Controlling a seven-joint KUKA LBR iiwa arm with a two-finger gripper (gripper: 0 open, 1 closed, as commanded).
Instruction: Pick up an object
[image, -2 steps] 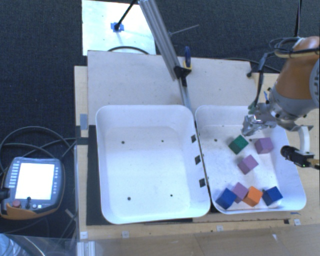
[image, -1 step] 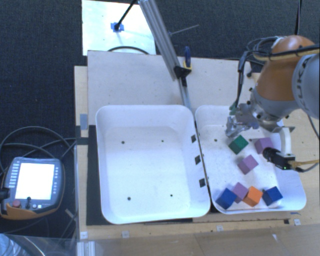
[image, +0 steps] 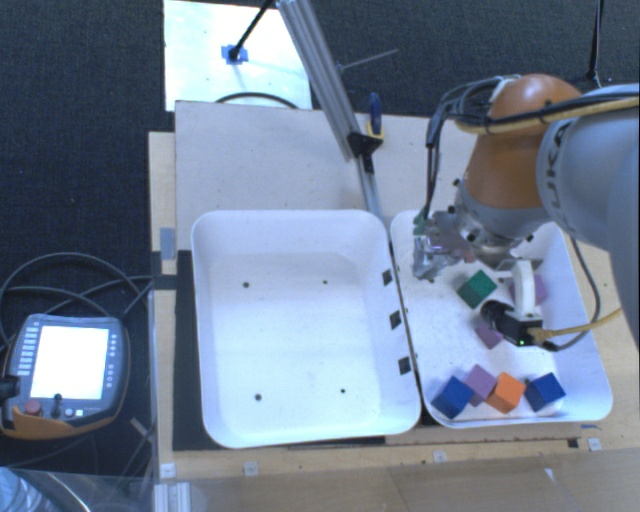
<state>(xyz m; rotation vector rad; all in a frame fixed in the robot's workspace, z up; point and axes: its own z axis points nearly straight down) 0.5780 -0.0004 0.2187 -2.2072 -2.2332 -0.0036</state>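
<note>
My gripper (image: 428, 262) hangs low over the far left part of the right bin (image: 590, 395), close to the bin's left wall. A green block (image: 477, 289) lies just to its right, apart from it. A purple block (image: 488, 334) sits a little nearer the front. Along the front of the bin lie a blue block (image: 452, 397), a purple block (image: 481, 382), an orange block (image: 506, 392) and another blue block (image: 545, 390). Nothing shows between the gripper's tips.
The left bin (image: 215, 300) stands beside the right one, their walls touching. A slanted metal pole (image: 330, 85) rises behind the bins. A teach pendant (image: 65, 375) lies on the floor at the left.
</note>
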